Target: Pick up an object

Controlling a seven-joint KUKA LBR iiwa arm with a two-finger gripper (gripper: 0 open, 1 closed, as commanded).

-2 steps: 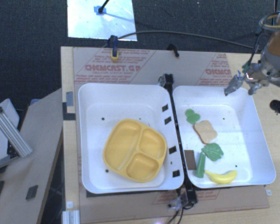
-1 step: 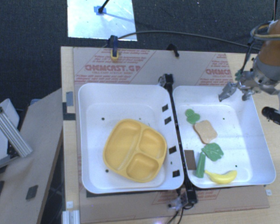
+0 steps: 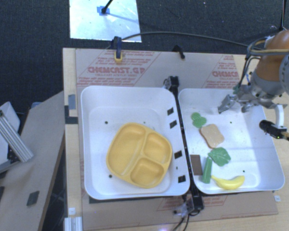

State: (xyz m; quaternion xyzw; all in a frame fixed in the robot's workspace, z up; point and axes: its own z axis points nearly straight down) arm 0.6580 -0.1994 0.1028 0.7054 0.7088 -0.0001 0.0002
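Open, empty gripper [image 3: 235, 103] hovers up-right of the bread slice [image 3: 212, 135].

The arm [image 3: 279, 61] is cut off by the right edge. The gripper [image 3: 234, 103] is too small to tell how its fingers stand.
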